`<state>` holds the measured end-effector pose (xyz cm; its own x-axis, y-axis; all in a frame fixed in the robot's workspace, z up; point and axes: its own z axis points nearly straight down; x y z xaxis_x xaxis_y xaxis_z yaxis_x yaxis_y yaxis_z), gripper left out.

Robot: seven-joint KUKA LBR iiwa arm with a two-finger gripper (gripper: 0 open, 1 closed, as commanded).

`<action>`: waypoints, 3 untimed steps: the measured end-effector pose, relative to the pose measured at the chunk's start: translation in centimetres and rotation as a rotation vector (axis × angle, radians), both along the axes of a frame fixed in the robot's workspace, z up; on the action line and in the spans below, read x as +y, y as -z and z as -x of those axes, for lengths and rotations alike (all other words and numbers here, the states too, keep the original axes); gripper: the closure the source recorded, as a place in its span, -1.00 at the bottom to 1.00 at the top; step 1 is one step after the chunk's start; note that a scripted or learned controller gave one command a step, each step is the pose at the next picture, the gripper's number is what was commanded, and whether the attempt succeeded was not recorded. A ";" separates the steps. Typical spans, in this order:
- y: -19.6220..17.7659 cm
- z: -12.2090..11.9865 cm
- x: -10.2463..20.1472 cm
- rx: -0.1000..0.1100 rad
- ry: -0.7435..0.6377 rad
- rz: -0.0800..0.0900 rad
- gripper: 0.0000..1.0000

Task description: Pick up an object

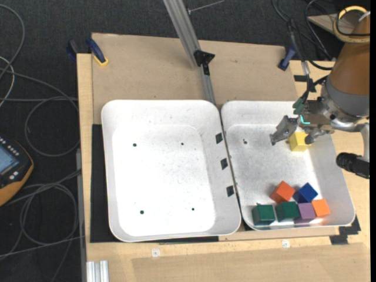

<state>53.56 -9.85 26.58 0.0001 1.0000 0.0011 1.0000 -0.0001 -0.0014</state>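
Hand (pixel 295 135) over right bin (pixel 258 175), fingers spread, yellow block (pixel 299 141) between, unclamped

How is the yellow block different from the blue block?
The yellow block sits alone in the upper part of the right bin, right by the tool; the blue block sits near the bin's bottom edge, packed in with other colored blocks. The yellow block is bright and pale, the blue block dark. Both are small cubes of about the same size, and both are in the same bin.
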 end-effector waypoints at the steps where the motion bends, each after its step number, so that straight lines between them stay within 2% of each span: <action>1: 6.3 -0.1 -0.1 0.007 0.001 -0.001 -1.00; 3: 16.7 0.4 -0.6 0.006 0.001 -0.001 -1.00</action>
